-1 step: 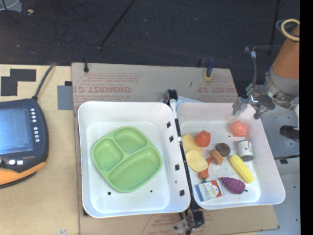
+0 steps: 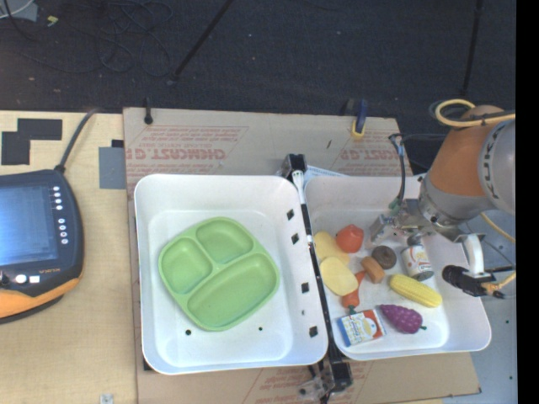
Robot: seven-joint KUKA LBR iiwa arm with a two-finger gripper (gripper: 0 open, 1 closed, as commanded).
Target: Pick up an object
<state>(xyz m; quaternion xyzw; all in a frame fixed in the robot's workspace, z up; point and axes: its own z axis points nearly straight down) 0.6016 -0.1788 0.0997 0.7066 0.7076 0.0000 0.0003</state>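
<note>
Overhead: two white bins side by side on the surface. Left bin (image 2: 152,225) — a green divided plate (image 2: 219,272). Right bin (image 2: 472,331) — tomato (image 2: 349,239), corn (image 2: 415,290), purple grapes (image 2: 402,317), small can (image 2: 416,259), carton (image 2: 360,327). End effector (image 2: 402,225) low beside the can; grip state impossible to tell.

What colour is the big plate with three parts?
Light green. The plate shows best in the camera view, in the left bin.
</note>
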